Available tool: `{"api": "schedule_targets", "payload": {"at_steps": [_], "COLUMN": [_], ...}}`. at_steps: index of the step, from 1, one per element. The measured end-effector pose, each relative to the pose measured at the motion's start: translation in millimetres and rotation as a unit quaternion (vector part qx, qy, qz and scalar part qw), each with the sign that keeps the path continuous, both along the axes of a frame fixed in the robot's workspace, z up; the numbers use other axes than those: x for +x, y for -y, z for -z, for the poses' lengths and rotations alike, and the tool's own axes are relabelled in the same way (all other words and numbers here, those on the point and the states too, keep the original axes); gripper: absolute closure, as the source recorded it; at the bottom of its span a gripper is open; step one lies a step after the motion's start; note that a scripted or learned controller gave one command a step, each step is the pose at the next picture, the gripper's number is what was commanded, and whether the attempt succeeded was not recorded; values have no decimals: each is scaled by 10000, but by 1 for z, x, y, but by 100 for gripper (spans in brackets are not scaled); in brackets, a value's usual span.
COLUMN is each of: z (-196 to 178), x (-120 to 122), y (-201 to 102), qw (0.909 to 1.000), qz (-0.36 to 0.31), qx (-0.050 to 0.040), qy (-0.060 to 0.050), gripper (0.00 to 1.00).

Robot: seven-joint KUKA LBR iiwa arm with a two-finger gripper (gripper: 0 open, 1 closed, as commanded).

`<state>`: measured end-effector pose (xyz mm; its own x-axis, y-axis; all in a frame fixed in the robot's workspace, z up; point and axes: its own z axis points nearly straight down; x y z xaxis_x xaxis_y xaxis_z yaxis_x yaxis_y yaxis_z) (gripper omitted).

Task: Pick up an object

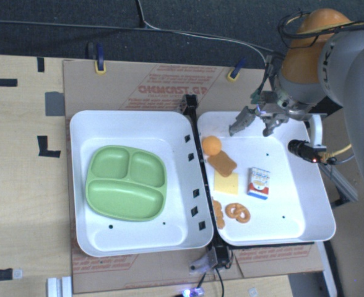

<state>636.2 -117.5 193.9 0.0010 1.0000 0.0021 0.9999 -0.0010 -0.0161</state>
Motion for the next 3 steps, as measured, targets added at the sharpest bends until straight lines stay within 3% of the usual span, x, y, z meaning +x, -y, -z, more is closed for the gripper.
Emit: {"api": "schedule_targets", "payload": {"at_steps": [1,2,3], "z": [-9,55,81], "x": [3,-2,1], "y": [0,-4,6], "qw": [10000,10000,9998], "qz": [-15,-11,22], "qx": [-8,-13,-96], "qy": [72,41,149], "gripper": [0,0,0]}}
